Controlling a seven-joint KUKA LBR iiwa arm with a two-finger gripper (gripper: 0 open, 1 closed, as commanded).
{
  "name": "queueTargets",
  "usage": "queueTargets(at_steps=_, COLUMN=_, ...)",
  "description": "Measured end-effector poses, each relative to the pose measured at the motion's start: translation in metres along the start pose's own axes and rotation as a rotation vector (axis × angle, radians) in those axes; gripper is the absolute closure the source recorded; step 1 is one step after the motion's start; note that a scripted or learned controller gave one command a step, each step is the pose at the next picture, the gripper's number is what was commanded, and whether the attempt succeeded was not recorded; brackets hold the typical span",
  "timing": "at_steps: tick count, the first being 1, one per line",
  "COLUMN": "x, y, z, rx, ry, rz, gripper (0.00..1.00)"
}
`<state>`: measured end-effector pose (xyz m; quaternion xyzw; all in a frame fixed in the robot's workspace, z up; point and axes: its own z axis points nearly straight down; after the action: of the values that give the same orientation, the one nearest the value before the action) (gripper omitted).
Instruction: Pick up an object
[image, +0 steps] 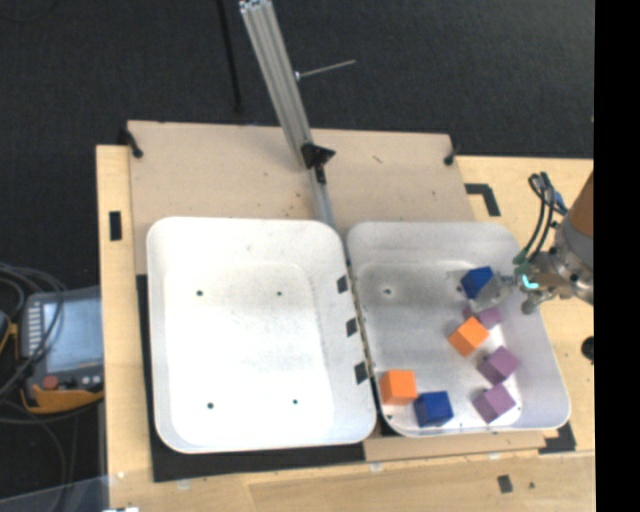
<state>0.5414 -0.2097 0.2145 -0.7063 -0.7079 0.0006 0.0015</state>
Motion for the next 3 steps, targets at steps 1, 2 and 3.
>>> queueTargets(at_steps=1, x=0.0, y=0.001, z=-0.002, rx=-0.004, ry=-0.001, rz=-0.001, gripper=0.0)
queueTargets(at_steps=2, x=-0.001, y=0.003, z=0.04, rx=0.0, ry=-0.002, rz=0.003, gripper=0.0)
queueTargets(at_steps=3, x=-0.002, y=-0.008, z=0.09, rx=0.001, ry=-0.002, rz=0.003, gripper=0.0)
